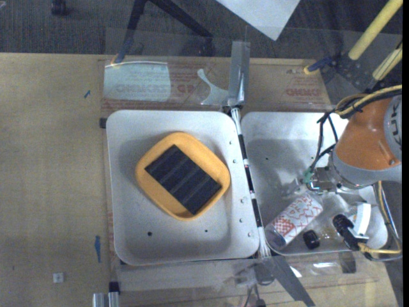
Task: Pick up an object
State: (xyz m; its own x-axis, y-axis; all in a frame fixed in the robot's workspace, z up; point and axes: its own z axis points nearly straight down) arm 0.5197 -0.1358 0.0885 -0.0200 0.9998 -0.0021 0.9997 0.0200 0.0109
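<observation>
Right now my arm (pixel 369 147), with its orange band, reaches into the right bin (pixel 275 139) from the right side. My claw (pixel 317 183) sits low over the bin floor, just above and beside a red-and-white patterned packet (pixel 294 218) that lies at a slant near the bin's front wall. Whether my claw is apart or together, I cannot tell. Over in the left bin (pixel 128 235) rests a yellow tray with a dark ribbed insert (pixel 183 182).
</observation>
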